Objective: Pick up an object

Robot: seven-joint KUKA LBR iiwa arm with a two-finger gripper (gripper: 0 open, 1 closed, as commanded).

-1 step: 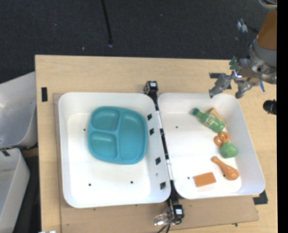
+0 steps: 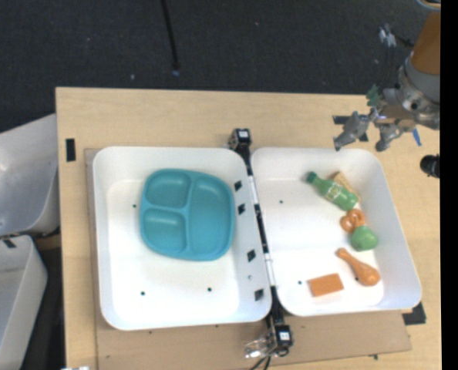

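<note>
1. Gripper (image 2: 365, 135) poised above the far rim of the right bin (image 2: 291, 230), fingers spread apart, clamped on nothing.
2. Lying in that bin: green bottle (image 2: 332, 190), orange-and-green toy (image 2: 359, 232), orange club-shaped toy (image 2: 358, 267), orange block (image 2: 325, 285).
3. Resting in the left bin (image 2: 113, 206): teal divided plate (image 2: 188, 213).

Pretty clearly my robot lab setup: a plain plywood tabletop (image 2: 175, 118) on dark carpet (image 2: 213, 29), two white bins (image 2: 106, 299) clipped together left of my hand (image 2: 365, 129), toy food below it.
</note>
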